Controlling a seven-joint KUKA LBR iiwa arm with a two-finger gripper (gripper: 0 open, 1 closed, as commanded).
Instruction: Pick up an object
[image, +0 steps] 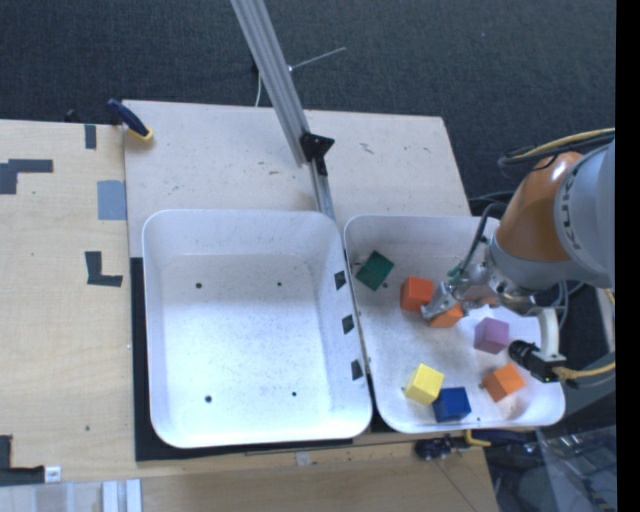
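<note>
A grey robot arm reached into the right bin (372, 405) and lowered its gripper (442, 307) among scattered blocks, apparently touching a small orange block (449, 316) beside a red-orange cube (417, 293), seemingly to attempt a grasp.

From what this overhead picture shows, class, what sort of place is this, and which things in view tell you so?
Most likely a robotics lab's grasping test bench. A grey and orange robot arm reaches into the right white bin, which holds small coloured blocks such as the green block, and tape marks dot the wooden bench.
</note>
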